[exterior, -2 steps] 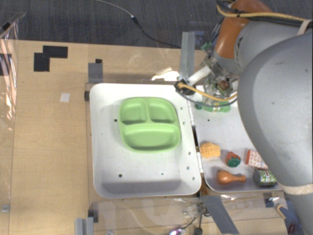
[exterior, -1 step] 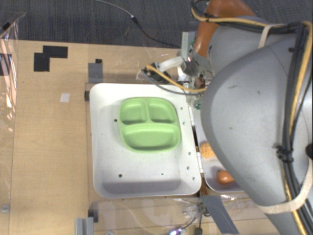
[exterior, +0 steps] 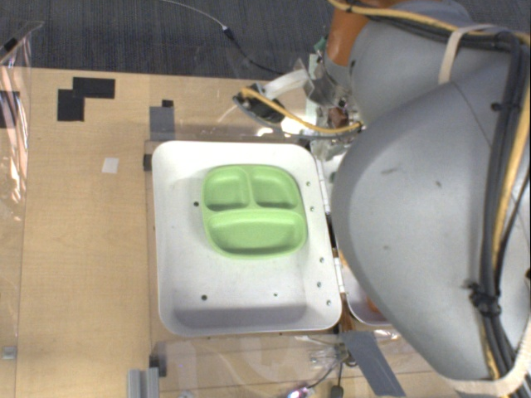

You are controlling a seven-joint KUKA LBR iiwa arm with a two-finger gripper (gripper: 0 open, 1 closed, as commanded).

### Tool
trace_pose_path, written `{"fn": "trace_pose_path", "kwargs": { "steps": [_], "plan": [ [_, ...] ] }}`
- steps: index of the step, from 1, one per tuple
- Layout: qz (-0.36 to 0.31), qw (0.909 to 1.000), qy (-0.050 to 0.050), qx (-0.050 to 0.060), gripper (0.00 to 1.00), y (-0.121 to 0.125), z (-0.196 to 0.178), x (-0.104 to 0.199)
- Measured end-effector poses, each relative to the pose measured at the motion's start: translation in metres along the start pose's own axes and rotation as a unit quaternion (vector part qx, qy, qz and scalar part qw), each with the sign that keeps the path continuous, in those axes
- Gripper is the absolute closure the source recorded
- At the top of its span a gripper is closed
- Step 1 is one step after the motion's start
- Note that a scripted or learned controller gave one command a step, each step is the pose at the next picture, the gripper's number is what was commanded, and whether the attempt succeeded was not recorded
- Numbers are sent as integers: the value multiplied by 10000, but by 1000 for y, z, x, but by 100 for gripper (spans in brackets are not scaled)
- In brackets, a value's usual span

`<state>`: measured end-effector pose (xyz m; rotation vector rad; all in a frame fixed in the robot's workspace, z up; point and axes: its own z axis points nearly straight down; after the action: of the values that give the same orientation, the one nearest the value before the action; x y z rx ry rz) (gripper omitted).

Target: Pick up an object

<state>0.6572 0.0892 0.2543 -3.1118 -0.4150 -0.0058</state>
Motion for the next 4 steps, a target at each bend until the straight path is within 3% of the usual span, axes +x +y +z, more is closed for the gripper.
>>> {"fn": "trace_pose_path", "kwargs": {
  "steps": [2, 3, 4],
  "plan": [
    [-376, 9993, -9, 2, 100, -70, 72, 18],
    [281, 9996, 3, 7, 100, -120, 73, 36],
    [284, 9996, 2, 3, 0, -120, 74, 36]
  ]
}}
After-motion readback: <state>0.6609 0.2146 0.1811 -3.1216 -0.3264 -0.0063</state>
